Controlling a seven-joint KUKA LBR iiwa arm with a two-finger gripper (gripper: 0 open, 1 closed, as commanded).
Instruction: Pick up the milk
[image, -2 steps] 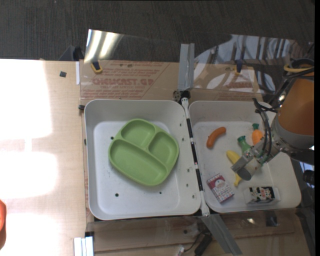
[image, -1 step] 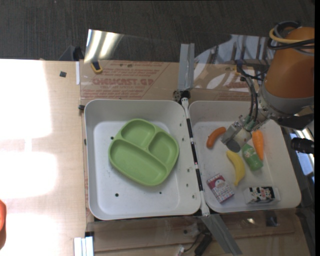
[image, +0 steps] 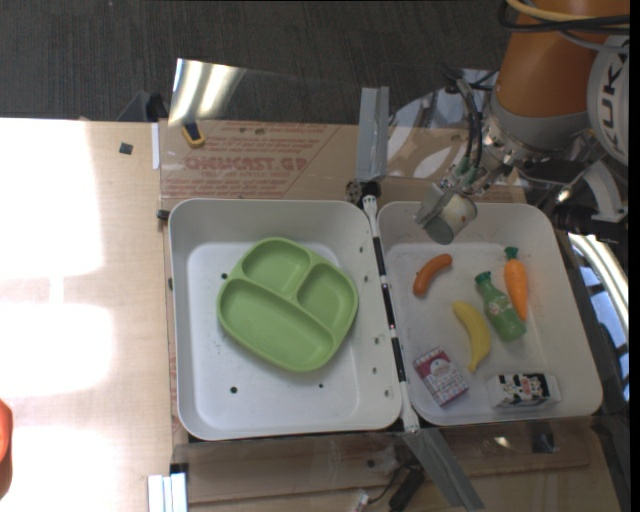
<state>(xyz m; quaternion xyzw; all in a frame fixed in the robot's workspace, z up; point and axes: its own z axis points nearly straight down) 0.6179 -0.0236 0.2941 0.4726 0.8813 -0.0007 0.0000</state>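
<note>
While the arm hung over the far edge of the right bin, the toy groceries lay untouched below it.

Gripper: the gripper sat above the far left corner of the right bin, carrying nothing; whether its jaws were spread or pressed together could not be told from this angle.

Milk: the milk carton lay on its side in the near right corner of the right bin, well apart from the gripper.

Neighbours: a pink and white box lay just left of the carton; a banana, a green bottle and a carrot lay beyond it, the bottle beside the carrot; a sausage lay nearest the gripper.

Left bin: the left bin held a green divided plate, set at a slant.
</note>
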